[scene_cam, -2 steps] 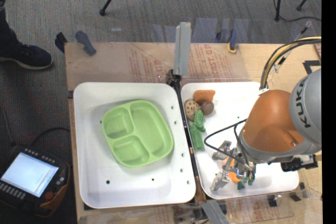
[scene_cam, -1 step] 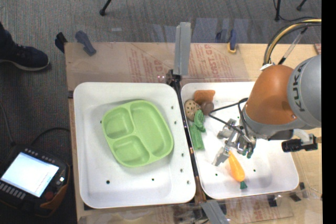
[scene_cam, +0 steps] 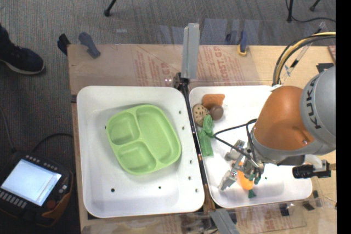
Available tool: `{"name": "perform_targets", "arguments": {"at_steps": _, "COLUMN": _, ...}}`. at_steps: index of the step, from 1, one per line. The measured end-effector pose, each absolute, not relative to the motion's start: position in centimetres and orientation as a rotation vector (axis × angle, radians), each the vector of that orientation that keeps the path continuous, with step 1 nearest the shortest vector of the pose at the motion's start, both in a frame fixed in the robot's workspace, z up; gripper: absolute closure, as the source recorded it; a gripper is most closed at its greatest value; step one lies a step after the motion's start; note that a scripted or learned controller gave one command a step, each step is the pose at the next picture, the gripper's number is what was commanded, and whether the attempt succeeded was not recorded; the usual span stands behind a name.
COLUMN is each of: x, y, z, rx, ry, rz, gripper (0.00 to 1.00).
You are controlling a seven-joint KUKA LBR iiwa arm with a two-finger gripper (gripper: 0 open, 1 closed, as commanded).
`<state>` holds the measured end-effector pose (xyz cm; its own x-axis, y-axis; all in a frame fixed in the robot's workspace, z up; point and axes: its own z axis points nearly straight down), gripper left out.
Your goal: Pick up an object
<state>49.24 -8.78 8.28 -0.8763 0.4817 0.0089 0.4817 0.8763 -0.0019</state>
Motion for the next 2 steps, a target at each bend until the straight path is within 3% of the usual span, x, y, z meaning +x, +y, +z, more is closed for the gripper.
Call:
{"name": "perform_targets", "arguments": {"at_steps": 1, "x": 55.6, "y": -13.2, "z": 8.4, "rx": -0.736, "ry": -3.051, "rz": 0.000, "gripper": 0.00}}
{"name": "perform_targets", "arguments": {"at_steps": 2, "x": 49.3, "y": -12.0, "z": 8.3, "rx": -0.841, "ry": -3.018, "rz": 0.000, "gripper": 0.00}}
